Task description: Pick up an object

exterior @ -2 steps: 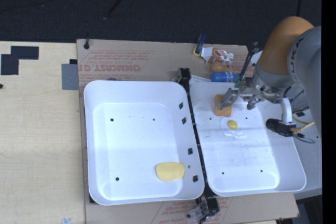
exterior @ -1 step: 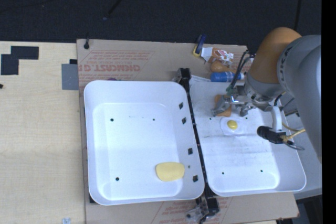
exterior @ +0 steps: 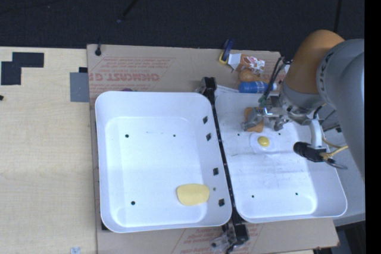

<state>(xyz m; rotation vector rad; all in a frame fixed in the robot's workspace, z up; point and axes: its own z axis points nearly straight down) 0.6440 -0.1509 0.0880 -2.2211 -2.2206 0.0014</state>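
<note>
Camera view shows the gripper (exterior: 260, 119) low in the right bin (exterior: 286, 199), beside a fried-egg toy (exterior: 262, 141); its opening cannot be told. A yellow object (exterior: 192, 194) lies in the left bin (exterior: 119, 146).

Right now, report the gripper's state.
Gripper: cannot be told; it sits low in the right bin near the fried egg.

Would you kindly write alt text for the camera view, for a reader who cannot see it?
A grey robot arm reaches from the right, its tool low over the right white bin near a fried-egg toy. The left white bin holds a flat yellow object.
</note>
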